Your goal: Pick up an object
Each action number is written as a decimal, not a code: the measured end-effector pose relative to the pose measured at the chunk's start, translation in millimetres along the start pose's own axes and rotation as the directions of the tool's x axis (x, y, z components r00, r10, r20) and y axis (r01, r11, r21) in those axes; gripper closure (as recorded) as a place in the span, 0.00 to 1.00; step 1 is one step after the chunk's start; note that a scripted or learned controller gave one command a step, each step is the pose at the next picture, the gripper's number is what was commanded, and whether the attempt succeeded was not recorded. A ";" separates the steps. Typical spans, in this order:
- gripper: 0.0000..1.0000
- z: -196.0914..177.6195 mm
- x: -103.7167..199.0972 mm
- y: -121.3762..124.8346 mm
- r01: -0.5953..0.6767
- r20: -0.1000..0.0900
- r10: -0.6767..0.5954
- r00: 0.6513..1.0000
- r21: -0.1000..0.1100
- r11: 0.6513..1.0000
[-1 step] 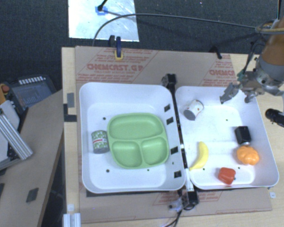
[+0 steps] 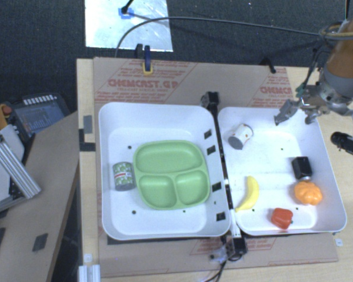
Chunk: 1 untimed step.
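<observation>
The right bin (image 2: 270, 151) holds a white cup lying on its side (image 2: 240, 136), a yellow banana (image 2: 249, 193), a red pepper-like object (image 2: 282, 217), an orange fruit (image 2: 307, 193) and a small black block (image 2: 301, 167). My gripper (image 2: 296, 114) hangs over the bin's far right corner, above and to the right of the white cup, its two fingers spread open with nothing between them. In the left bin (image 2: 115, 122) lie a green divided tray (image 2: 169, 174) and a small can (image 2: 123, 175).
The arm (image 2: 341, 69) comes in from the upper right over the bin's far edge. A hinge strip (image 2: 217, 157) divides the two bins. A control pendant (image 2: 38, 116) and a metal rail (image 2: 12, 163) sit off the bench at the left.
</observation>
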<state>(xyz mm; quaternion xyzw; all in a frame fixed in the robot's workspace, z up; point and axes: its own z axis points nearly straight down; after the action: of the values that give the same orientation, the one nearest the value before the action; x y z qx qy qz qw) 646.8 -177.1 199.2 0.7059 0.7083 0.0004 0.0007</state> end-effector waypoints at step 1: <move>0.00 57.1 -6.1 6.0 -0.001 0.001 0.001 1.000 0.001 1.000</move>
<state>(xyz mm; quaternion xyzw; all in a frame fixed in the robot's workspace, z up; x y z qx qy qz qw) 652.8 -183.2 142.1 0.7063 0.7080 -0.0002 0.0006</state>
